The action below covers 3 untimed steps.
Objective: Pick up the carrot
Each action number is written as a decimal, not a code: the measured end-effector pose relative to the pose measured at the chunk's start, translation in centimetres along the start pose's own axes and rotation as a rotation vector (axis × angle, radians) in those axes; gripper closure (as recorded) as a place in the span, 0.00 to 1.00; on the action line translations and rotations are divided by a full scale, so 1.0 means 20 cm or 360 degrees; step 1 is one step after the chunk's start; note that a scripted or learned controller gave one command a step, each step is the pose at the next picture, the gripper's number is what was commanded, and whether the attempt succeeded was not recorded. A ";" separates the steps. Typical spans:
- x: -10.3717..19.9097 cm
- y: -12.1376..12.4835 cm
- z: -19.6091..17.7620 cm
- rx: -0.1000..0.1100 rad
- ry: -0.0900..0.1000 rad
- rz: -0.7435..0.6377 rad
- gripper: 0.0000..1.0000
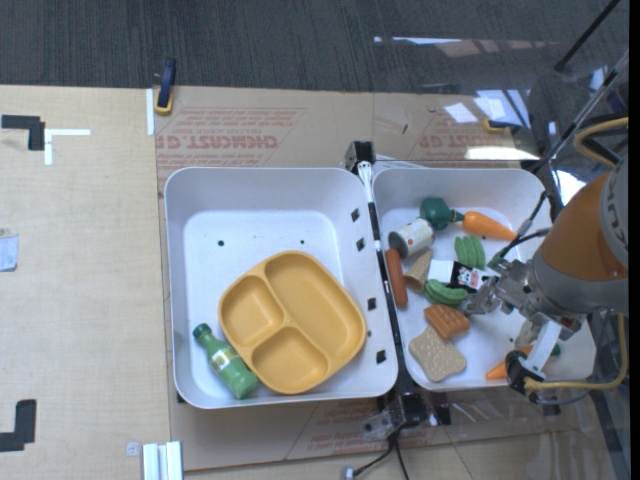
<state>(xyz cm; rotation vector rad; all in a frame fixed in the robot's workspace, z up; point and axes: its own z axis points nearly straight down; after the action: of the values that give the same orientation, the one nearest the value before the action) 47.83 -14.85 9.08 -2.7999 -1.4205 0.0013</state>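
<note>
The carrot is orange with a dark green top and lies at the back of the right bin, pointing right. My gripper hangs low over the front right part of that bin, well in front of the carrot and apart from it. A small orange piece lies just beside the gripper near the bin's front edge. The arm's orange band is at the right, above the bin's right wall.
The right bin also holds a red-brown sausage, a white can, green vegetables, a brown cracker and a bread slice. The left bin holds a yellow divided plate and a green bottle.
</note>
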 end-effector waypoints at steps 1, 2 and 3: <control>0.20 -0.12 0.00 0.0002 0.0000 0.0664 0.00; 0.26 -0.10 0.00 0.0006 -0.0006 0.0995 0.00; 0.16 -0.11 -1.40 -0.0007 -0.0003 0.1157 0.00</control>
<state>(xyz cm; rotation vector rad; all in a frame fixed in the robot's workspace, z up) 47.96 -11.02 37.16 -3.1274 -0.3326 0.0017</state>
